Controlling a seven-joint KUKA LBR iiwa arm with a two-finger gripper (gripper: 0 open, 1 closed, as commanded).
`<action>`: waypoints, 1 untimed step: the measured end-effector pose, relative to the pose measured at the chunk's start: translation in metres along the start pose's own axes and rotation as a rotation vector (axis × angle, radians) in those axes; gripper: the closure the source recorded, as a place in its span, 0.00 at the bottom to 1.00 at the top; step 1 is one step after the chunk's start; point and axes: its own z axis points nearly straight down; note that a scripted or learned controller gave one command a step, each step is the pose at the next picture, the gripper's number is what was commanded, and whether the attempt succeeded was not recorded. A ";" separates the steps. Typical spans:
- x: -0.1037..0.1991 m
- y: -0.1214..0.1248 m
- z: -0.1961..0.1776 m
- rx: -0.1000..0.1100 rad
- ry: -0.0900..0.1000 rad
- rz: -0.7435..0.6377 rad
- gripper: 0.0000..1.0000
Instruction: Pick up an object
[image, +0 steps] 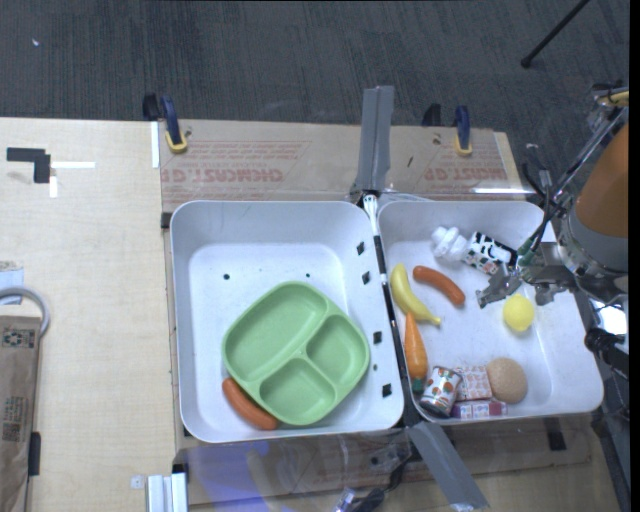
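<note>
1. The bench carries two shallow white bins side by side: the left bin and the right bin.
2. The left bin holds a green divided plate with three compartments. An orange sausage lies at the plate's lower left edge, partly tucked beneath it.
3. The right bin holds the loose objects. A banana lies near the bin's left wall, with a red-orange sausage just beside it to the right.
4. A carrot lies below the banana, pointing down toward a small can at the bin's front edge.
5. A small red-and-white box sits beside the can, and a bread roll touches the box on its right.
6. A white bottle-like item and a black-and-white cow-pattern item lie near the bin's rear wall.
7. A yellow lemon rests on the bin floor, right of centre.
8. The gripper reaches in from the right and hangs just above and beside the lemon. Whether its fingers are apart or together cannot be determined; nothing is seen between them.
9. The arm's orange band shows at the right edge.
</note>
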 end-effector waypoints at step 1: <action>0.013 0.051 0.121 -0.003 -0.001 -0.279 0.00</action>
